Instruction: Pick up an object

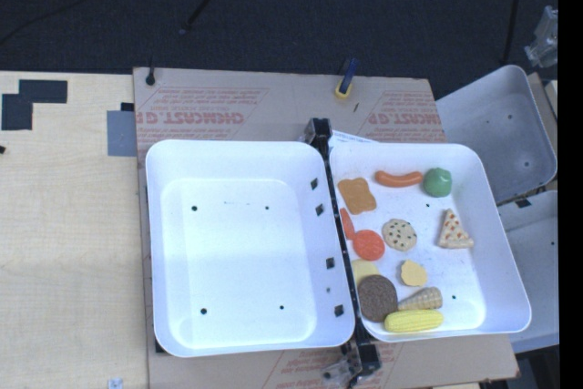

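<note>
The right bin (506, 261) holds several toy foods. Along its far side lie an orange sausage (398, 179), a green ball (437, 182) and a slice of toast (357, 195). In the middle are a chip cookie (399, 235), a pizza slice (454, 230) and a red round slice (368, 244). Near the front edge sit a dark brown cookie (376, 296), an ice cream cone (420, 297), a small yellow piece (414, 273) and a corn cob (414, 321). All the pieces lie loose on the bin floor.
The left bin (153, 241) sits beside the right one, with black clips (330, 263) along the shared rim. Both rest on cardboard (228, 109). A grey metal plate (506, 127) stands at the right. A blue and yellow clamp (346, 79) is at the cardboard's far edge.
</note>
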You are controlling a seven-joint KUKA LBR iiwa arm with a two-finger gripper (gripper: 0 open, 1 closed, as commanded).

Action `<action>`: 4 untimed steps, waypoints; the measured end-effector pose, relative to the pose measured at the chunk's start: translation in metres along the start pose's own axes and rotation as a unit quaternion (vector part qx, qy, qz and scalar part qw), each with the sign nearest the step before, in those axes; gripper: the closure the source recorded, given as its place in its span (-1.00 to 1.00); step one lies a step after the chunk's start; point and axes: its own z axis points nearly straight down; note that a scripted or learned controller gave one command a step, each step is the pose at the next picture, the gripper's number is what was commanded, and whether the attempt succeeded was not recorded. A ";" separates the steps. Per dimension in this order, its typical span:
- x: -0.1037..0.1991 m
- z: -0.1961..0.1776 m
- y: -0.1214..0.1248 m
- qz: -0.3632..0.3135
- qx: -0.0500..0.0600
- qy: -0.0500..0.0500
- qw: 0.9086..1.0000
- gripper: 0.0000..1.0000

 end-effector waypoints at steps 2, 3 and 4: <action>-0.031 0.102 -0.041 0.004 0.017 0.006 1.000 1.00; -0.005 -0.030 -0.041 0.000 0.002 0.001 1.000 1.00; -0.004 -0.031 -0.040 -0.001 0.011 0.003 1.000 1.00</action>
